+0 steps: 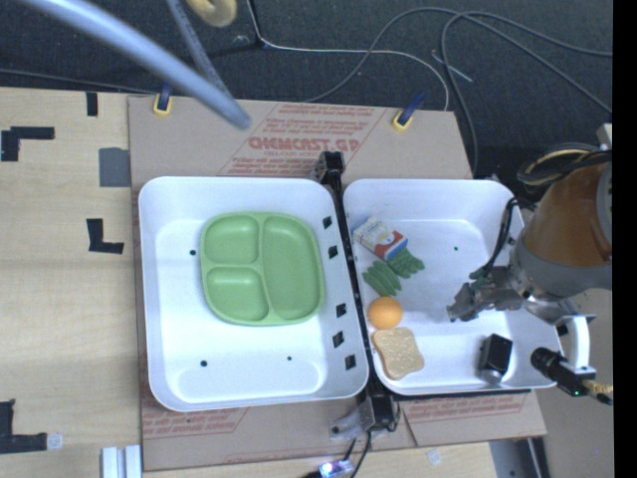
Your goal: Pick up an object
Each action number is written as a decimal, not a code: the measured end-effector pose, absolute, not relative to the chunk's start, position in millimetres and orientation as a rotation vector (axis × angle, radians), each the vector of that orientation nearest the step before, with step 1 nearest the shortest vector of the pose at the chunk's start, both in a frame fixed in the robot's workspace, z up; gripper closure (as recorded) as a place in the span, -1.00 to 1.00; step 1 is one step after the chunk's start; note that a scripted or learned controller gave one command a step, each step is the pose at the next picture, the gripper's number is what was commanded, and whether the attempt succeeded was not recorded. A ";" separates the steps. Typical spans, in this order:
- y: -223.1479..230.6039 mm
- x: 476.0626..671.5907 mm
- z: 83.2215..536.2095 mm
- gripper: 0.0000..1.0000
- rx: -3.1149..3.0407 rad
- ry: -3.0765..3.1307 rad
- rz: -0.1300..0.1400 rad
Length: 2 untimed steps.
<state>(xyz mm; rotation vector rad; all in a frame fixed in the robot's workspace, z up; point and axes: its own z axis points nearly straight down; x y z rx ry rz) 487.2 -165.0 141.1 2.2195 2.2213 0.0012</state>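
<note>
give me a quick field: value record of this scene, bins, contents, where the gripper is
left bin: holds a green divided plate
right bin: holds a small carton, green beans, an orange, a bread slice, all near its left wall
gripper: low over the right bin's right half, apart from the food items
held object: nothing visibly between the fingers
arm: enters from the right, orange band above the wrist
bench: cardboard sheet under both bins

Grey arm (567,267); orange band above wrist; dark tool (476,299); black cables.
</note>
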 end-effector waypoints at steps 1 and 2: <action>-155.4 492.4 191.1 1.00 2.216 2.222 0.003; -155.7 497.4 253.7 1.00 2.216 2.220 0.004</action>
